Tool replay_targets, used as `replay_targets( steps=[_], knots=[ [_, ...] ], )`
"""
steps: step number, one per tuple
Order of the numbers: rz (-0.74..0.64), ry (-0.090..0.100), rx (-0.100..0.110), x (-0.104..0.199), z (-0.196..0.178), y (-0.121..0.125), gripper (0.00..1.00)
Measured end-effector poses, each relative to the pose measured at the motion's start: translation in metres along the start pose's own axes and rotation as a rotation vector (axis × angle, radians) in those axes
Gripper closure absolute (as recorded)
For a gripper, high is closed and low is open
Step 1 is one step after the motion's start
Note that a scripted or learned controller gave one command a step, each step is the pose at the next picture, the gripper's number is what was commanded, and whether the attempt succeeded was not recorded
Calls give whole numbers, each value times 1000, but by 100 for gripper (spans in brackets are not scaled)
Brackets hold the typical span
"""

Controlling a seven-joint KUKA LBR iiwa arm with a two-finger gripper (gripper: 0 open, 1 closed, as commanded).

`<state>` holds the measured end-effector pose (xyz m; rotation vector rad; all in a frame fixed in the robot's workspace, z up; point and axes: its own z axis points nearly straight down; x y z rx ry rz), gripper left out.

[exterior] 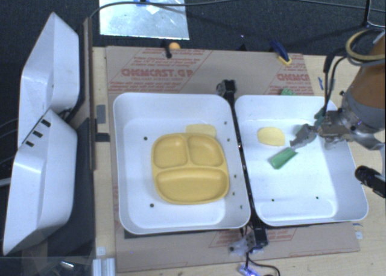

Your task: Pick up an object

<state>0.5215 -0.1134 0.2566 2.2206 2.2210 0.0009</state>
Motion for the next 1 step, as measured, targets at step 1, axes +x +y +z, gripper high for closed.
replay_targets(
  steps=[1],
  knots=[
    [2, -1, -2, -36, -17, 23, 0]
  ],
)
